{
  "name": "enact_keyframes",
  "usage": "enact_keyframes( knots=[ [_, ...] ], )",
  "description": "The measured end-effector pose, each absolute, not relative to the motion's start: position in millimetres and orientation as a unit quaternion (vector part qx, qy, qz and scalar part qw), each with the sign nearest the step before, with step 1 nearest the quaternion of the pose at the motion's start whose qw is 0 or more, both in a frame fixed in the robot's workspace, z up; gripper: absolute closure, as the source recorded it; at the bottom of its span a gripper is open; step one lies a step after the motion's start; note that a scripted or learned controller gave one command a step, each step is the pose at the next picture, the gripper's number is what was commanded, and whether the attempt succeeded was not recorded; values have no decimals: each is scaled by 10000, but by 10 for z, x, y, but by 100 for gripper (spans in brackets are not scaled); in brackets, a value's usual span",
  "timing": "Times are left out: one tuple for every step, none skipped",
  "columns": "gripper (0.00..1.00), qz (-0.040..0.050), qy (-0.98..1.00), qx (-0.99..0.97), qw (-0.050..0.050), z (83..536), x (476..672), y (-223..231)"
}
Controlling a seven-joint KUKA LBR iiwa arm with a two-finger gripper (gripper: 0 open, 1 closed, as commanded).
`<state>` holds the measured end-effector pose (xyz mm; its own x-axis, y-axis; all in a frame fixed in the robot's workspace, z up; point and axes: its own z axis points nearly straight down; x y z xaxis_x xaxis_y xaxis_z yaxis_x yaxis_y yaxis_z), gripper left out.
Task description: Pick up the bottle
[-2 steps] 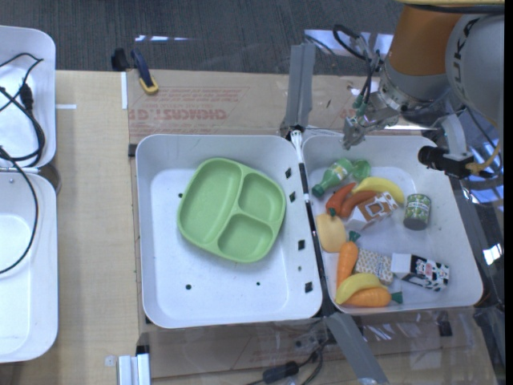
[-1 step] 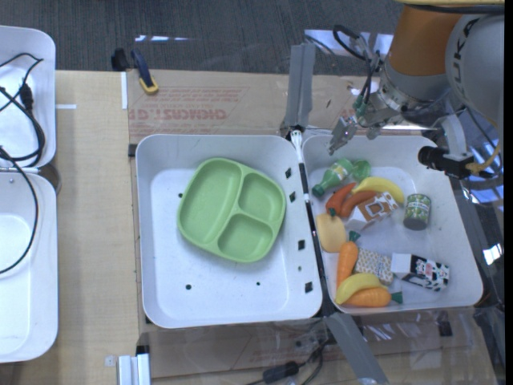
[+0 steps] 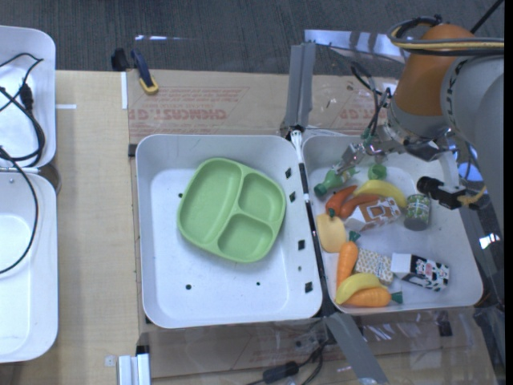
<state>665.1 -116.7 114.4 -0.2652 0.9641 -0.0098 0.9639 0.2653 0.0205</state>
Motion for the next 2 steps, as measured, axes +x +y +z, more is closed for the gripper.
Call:
enact_keyframes(
  knots=[
    [0, 73, 7934, 6086, 125, 1074, 6672, -1081],
    [0, 68, 7973, 6034, 137, 1073, 6576, -1056]
  ],
)
